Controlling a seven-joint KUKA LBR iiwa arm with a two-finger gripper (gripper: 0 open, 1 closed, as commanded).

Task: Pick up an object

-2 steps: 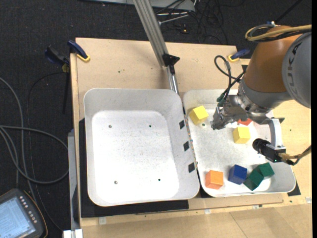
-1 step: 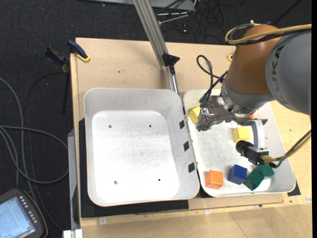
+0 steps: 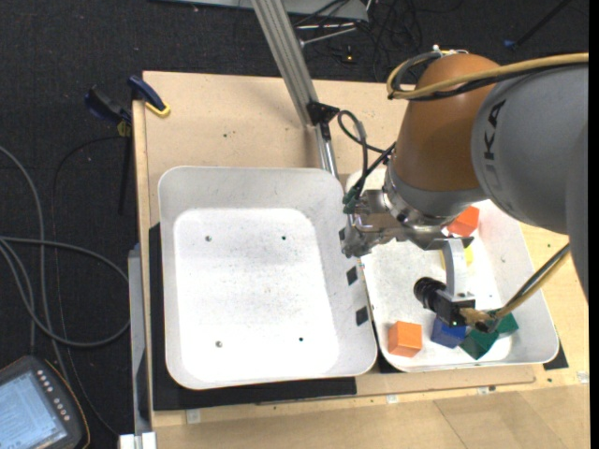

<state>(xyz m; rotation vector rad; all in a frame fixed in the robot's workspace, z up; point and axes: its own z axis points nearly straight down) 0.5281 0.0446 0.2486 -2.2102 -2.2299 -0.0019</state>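
Note:
In the right bin an orange cube lies near the front wall. A blue block and a green block sit just to its right, close together. Another orange piece shows at the edge of the arm's wrist, further back in the same bin. My gripper hangs over the left rim of the right bin, mostly hidden under the big orange-banded wrist. Nothing is visibly held in it.
The left bin lies beside the right one, and their rims meet under the gripper. A slanted metal pole rises from behind the bins. Blue clamps sit at the bench's back left corner.

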